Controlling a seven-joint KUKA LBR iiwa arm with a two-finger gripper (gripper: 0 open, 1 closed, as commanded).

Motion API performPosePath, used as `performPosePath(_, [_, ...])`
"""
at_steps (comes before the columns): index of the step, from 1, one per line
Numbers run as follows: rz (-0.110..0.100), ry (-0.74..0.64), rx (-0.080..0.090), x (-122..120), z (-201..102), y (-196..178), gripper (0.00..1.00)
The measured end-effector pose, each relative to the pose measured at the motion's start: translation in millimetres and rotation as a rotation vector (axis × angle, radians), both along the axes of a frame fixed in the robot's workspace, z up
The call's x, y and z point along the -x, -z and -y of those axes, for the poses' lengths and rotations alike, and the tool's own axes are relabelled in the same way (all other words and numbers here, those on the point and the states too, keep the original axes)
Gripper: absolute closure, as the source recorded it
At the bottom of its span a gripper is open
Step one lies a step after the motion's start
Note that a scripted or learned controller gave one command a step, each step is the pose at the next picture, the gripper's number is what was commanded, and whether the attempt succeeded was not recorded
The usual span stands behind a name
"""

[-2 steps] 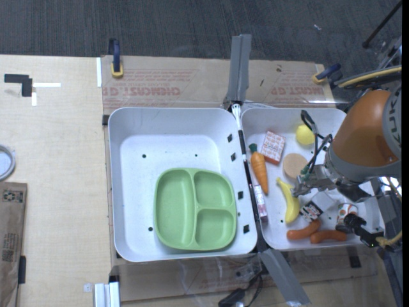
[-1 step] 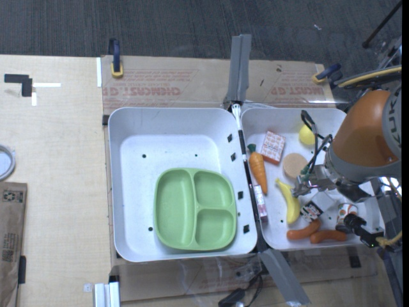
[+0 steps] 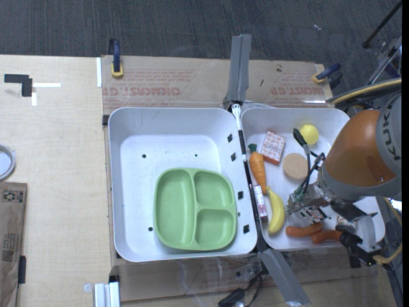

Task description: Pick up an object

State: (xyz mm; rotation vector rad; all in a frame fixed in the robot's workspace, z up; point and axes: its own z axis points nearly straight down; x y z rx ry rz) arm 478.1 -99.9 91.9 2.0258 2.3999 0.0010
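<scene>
I see my gripper [image 3: 305, 204] down low in the right bin [image 3: 276, 116], just beside the banana [image 3: 276, 211] and above two sausages [image 3: 313, 233], its opening unclear to me, while the left bin [image 3: 128, 171] holds a green plate [image 3: 195, 208].

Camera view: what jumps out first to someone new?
The green divided plate sits alone in the left bin. The right bin holds the clutter: a carrot, a banana, a yellow ball, a tan disc and a small red-and-white box. The arm's big orange band looms over that bin's right side, with the tool down low among the items near the banana.
</scene>
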Motion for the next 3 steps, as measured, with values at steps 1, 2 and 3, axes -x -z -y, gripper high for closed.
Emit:
performPosePath(1, [-0.003,0.060,0.001,-1.4,-47.0,-98.8,0.00])
performPosePath(2, [-0.004,-0.018,0.000,1.2,23.7,-58.0,0.00])
performPosePath(3, [-0.005,-0.062,-0.009,0.2,56.8,1.4,0.00])
